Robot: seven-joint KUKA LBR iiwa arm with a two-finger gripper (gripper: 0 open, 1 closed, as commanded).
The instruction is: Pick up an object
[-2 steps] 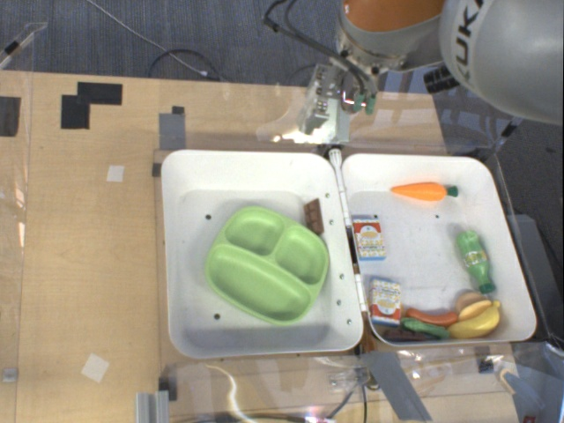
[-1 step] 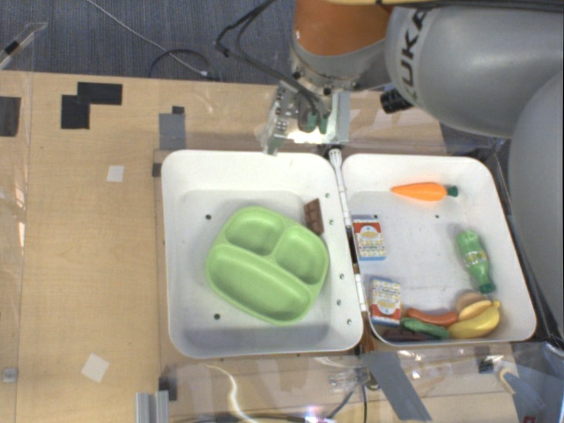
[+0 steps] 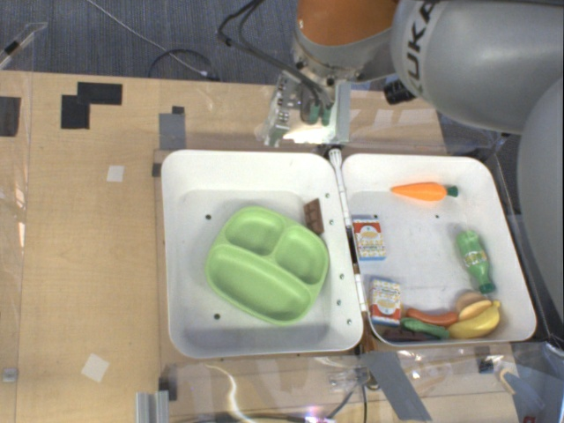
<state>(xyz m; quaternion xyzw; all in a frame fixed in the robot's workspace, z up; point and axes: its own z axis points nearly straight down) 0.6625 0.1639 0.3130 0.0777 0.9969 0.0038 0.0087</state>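
My gripper (image 3: 307, 120) hangs over the bench just behind the back rim of the left bin (image 3: 176, 236), close to the divider between the bins. Nothing shows beneath it or in it. The left bin holds a green divided plate (image 3: 264, 263) with a small brown bar (image 3: 312, 217) at its right edge. In the right bin (image 3: 507, 236) lie an orange carrot (image 3: 421, 192), a green bottle (image 3: 473, 258), two small cartons (image 3: 369, 240) (image 3: 385, 300), a banana (image 3: 478, 321) and a red and dark sausage-like item (image 3: 430, 322).
The grey arm with its orange band (image 3: 344, 7) fills the top right above the right bin. Black cables (image 3: 189, 60) run across the blue floor at the back. Bare wooden bench (image 3: 79, 263) lies left of the bins.
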